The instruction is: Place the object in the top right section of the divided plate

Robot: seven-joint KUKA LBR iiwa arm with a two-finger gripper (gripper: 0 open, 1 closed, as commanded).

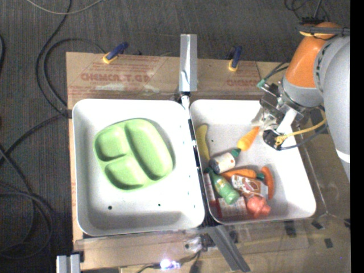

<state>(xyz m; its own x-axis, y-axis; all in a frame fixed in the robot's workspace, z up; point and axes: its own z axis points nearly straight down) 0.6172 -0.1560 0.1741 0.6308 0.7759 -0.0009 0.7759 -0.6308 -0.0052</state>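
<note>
- Gripper hangs over the right bin at its 1 o'clock corner; you cannot tell its state.
- Small orange carrot-like object lies just at the gripper's 7 o'clock; contact is unclear.
- Green divided plate sits in the left bin, unfilled.
- Step judged: picking. Next, you need a secured grasp, then a carry toward 9 o'clock.

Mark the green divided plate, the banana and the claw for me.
green divided plate (134, 152), camera view, on the ridge between its sections.
banana (202, 141), camera view, mid-length.
claw (263, 118), camera view, at its tip.
</note>
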